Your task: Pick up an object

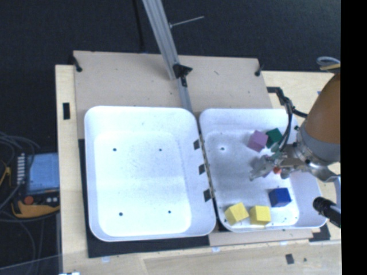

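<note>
Right bin point(229, 125) contains five blocks: two yellow point(236, 213) point(261, 213), one blue point(280, 197), one purple point(257, 140), one green point(274, 136). Gripper point(262, 168) hangs over the bin floor; its grip state cannot be determined.

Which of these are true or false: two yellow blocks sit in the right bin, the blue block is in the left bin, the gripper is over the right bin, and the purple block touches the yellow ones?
1. Two yellow blocks sit in the right bin. True.
2. The blue block is in the left bin. False: it lies in the right bin.
3. The gripper is over the right bin. True.
4. The purple block touches the yellow ones. False: it lies apart, at the bin's far side, beside a green block.
</note>
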`<state>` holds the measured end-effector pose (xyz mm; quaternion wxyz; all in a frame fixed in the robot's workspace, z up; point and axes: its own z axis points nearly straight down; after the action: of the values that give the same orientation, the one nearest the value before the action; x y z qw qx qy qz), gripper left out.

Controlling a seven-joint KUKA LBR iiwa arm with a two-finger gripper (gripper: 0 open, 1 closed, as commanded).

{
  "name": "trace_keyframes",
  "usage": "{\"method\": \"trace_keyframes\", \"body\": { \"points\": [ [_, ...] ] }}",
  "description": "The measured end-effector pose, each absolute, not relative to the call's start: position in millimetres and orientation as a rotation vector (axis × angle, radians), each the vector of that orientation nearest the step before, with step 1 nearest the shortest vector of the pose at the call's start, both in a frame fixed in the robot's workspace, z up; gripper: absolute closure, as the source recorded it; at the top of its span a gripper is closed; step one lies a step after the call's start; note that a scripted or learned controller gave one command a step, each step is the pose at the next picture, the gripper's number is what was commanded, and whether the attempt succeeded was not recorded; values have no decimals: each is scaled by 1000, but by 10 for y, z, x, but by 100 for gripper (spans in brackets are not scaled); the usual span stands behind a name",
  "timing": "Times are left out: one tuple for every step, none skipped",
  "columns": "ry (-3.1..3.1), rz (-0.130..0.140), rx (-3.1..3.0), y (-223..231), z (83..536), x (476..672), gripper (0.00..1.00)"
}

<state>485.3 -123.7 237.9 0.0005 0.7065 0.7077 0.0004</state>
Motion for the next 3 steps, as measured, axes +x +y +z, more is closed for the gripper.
{"method": "trace_keyframes", "body": {
  "points": [
    [2218,2,2221,-1241,2380,4854,0],
    [2223,-4,2225,-1185,1890,4926,0],
    [2224,-5,2225,-1162,1431,4848,0]
  ]
}}
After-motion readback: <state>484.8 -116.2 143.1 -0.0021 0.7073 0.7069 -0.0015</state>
